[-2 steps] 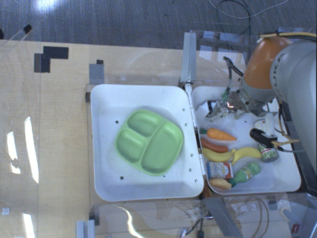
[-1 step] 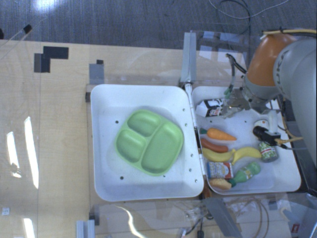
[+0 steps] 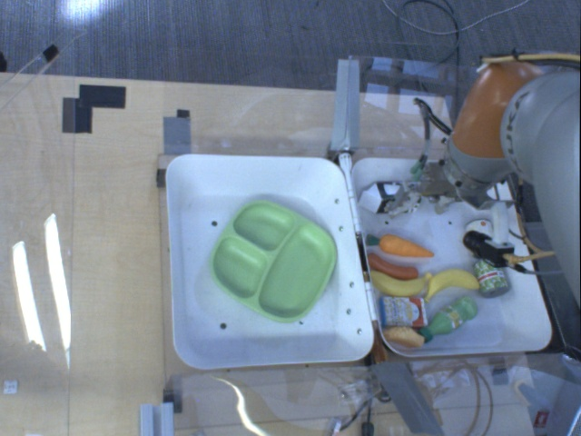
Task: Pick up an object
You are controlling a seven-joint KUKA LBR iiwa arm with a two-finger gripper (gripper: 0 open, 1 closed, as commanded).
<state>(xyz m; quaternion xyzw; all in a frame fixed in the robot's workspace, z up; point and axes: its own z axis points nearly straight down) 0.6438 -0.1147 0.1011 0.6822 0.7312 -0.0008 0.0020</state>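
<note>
The right bin holds several toy foods. An orange carrot lies above a red sausage and a yellow banana. Below them sit a small printed box, a green bottle and a tan bread piece. A small can stands at the right. My gripper hangs low over the bin's far left corner, above and apart from the carrot. I see nothing held in it.
The left bin carries a green divided plate in its middle. A metal divider separates the two bins. The grey arm with its orange band fills the upper right.
</note>
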